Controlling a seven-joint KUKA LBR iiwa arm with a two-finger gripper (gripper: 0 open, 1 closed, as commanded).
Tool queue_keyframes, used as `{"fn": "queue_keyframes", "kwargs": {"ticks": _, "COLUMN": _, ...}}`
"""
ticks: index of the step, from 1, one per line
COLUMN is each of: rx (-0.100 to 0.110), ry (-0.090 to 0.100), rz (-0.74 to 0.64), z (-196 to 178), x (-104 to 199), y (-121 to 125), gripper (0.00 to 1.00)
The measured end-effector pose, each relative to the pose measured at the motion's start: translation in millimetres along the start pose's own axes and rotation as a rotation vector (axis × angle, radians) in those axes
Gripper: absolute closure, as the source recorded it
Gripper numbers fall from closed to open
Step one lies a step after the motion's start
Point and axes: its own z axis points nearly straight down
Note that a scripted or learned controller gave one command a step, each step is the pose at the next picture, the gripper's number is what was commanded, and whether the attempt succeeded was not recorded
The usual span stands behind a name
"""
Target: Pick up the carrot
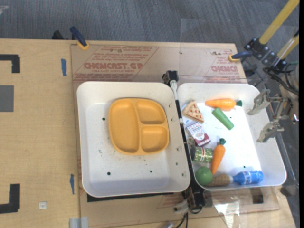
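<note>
Two orange carrots with green tops lie in the right bin (273,151). One carrot (221,103) lies flat near the far wall. The other carrot (217,157) is tilted in the middle of the bin, beside a small green can (203,154). My gripper (263,118) hovers at the bin's right rim, to the right of both carrots and apart from them. Its two metal fingers (259,102) stand spread open with nothing between them.
The right bin also holds a green cucumber piece (223,118), a waffle slice (193,111), a purple pouch (200,135), a green lime (204,175), a brown item (221,179) and a blue bottle (248,177). A yellow divided plate (138,125) rests in the left bin (90,141).
</note>
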Motion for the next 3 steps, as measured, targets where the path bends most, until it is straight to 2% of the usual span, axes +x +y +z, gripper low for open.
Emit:
{"fn": "queue_keyframes", "kwargs": {"ticks": 1, "rx": 0.001, "ry": -0.007, "rz": -0.139, "z": 174.8, "x": -13.2, "y": 23.7, "gripper": 0.0}}
{"fn": "queue_keyframes", "kwargs": {"ticks": 2, "rx": 0.01, "ry": -0.029, "rz": -0.021, "z": 179.7, "x": 31.7, "y": 70.1, "gripper": 0.0}}
{"fn": "queue_keyframes", "kwargs": {"ticks": 3, "rx": 0.006, "ry": -0.025, "rz": 0.158, "z": 180.2, "x": 37.0, "y": 68.0, "gripper": 0.0}}
